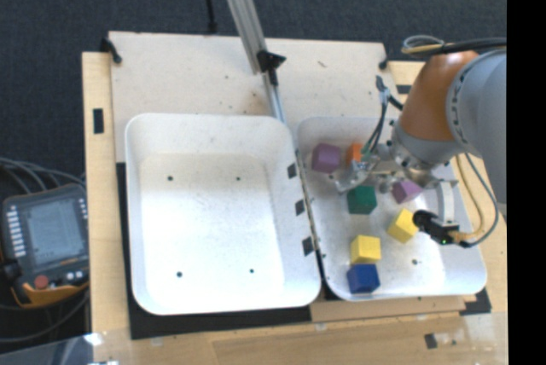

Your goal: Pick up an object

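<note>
The tool hangs just above the green cube; its state is unclear. The cube looks light, rigid; grip opposite flat faces.

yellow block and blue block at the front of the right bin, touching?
Cannot tell. In the camera view the yellow block sits just behind the blue block; their edges meet in the image, with no plain gap or contact.

Seven small blocks lie in the right bin. A purple cube sits at the back beside an orange piece. A green cube lies mid-bin, a lilac block to its right. Nearer the front lie two yellow cubes and a blue cube.
</note>
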